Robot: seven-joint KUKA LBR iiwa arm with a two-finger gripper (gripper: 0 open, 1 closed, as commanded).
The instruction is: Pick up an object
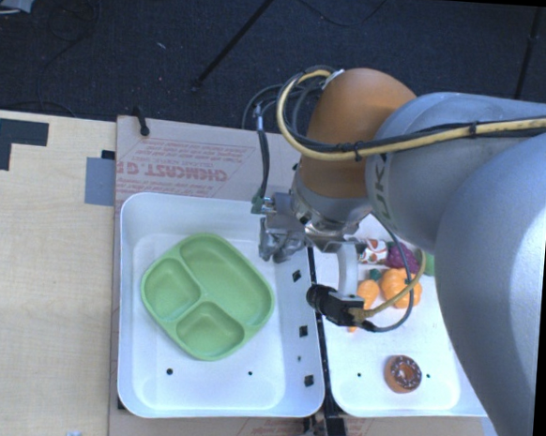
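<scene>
A: What lies nearest the camera?

B: In the right bin (428, 399), close to its near edge, sits a small doughnut (403, 373), round, brown, with a speckled glaze and a hole in the middle. Being a ring, it has no long axis to speak of; it lies flat.

A: And past that?

B: Farther back in the same bin is a cluster of smooth orange pieces (392, 289), rounded like small fruit, with something purple (403, 258) and a scrap of red and white just behind. They are bunched too tightly to tell which way any of them points.

A: The left bin (133, 380)?

B: It holds a light green plate (207, 295), matte plastic, with rounded corners and three compartments. It lies flat, turned at a slant to the bin's walls, its long axis running from far left to near right.

A: Where is the gripper (280, 243)?

B: At the far end of the ridge where the bins meet, beside the plate's far right corner. I cannot tell the state of the pincer; the grey metal blurs together. Above it bulges the arm's glossy orange band (351, 124), ringed by a yellow cable (303, 139).
</scene>
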